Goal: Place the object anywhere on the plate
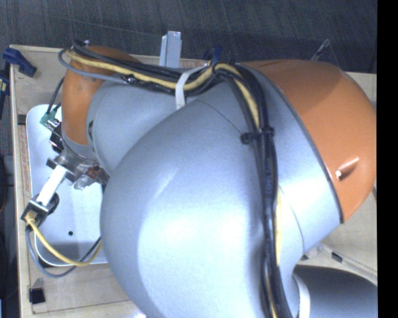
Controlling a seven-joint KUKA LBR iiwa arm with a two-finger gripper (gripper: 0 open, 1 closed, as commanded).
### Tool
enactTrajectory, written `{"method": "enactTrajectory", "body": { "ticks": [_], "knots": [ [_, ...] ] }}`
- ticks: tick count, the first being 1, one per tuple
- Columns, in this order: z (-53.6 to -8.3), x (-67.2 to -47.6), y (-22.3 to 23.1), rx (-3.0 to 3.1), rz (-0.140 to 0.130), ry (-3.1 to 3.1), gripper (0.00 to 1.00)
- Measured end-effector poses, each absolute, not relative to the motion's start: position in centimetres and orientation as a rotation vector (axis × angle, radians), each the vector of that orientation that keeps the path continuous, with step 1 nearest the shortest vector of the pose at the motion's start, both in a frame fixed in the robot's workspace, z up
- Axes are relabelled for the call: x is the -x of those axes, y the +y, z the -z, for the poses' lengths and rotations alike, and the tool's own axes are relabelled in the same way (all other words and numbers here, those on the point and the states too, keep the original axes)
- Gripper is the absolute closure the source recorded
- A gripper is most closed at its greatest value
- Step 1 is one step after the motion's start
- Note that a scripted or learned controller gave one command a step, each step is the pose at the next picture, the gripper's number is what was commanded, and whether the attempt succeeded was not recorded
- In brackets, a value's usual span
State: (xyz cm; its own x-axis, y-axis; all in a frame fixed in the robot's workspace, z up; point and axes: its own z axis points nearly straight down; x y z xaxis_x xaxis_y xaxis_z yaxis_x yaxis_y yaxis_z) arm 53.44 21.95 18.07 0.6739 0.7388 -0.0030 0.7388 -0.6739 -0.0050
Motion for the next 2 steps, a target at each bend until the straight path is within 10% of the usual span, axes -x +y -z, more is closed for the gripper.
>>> {"method": "enactTrajectory", "body": {
  "ticks": [1, 2],
  "knots": [
    [-18.0, -53.4, 21.9, 2.871, -0.009, -1.267, 0.00],
    [-15.3, -52.6, 15.6, 2.816, -0.009, -1.384, 0.00]
  ]
}}
